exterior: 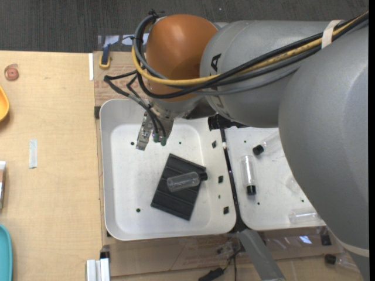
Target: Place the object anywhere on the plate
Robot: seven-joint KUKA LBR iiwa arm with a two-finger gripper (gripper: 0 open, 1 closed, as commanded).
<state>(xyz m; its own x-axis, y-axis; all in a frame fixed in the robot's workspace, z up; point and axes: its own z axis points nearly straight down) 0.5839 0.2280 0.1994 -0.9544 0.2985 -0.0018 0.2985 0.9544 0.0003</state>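
Clear tube [248, 174] with black caps, right bin [270, 215]

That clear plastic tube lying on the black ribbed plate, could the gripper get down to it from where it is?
Probably yes: the clear plastic tube lies uncovered on the black ribbed plate, and the gripper hangs just up-left of it.

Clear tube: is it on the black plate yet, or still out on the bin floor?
On. The clear tube lies on its side across the black plate's upper right corner in the left bin; the gripper is apart from it.
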